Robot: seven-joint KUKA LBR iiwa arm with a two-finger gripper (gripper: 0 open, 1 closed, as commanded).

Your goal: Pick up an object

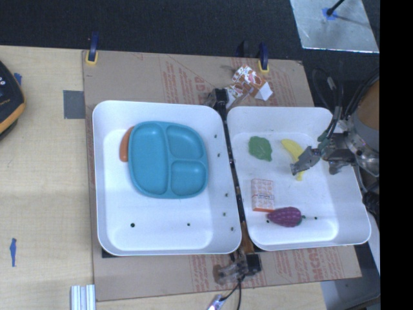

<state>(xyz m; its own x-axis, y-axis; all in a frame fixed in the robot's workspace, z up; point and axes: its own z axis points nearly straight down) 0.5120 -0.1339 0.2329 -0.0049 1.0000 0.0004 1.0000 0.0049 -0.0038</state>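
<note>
Going for the yellow piece [292, 148] by the look of it. Sits in the upper middle of the right bin [348, 234], flat on the white floor, with the tool [303, 165] hanging right beside its lower end, maybe just touching. Honestly can't tell whether the tool is spread or pressed together from this angle. Nothing visibly pinched in it, so calling this the approach step, not the lift.

Next move, best guess: needs lining up over the yellow piece, dropping down, closing around it, then raising clear of the rim. Could easily slip, being small and low.

Other options nearby: green lump [260, 148] just left of the yellow one, printed packet [262, 194] lower down, purple eggplant toy [285, 216] below that, near the front wall. All well apart, so no crowding to worry about.

Over in the left bin [110, 225]: blue divided plate [169, 159] with something orange [124, 146] poking out from under its left edge.

Both bins parked on a cardboard sheet [161, 82] clamped to the pale wooden desk [39, 192]. Crumpled wrapper [248, 82] behind the bins. Dark floor [161, 11] beyond the desk's far edge.
</note>
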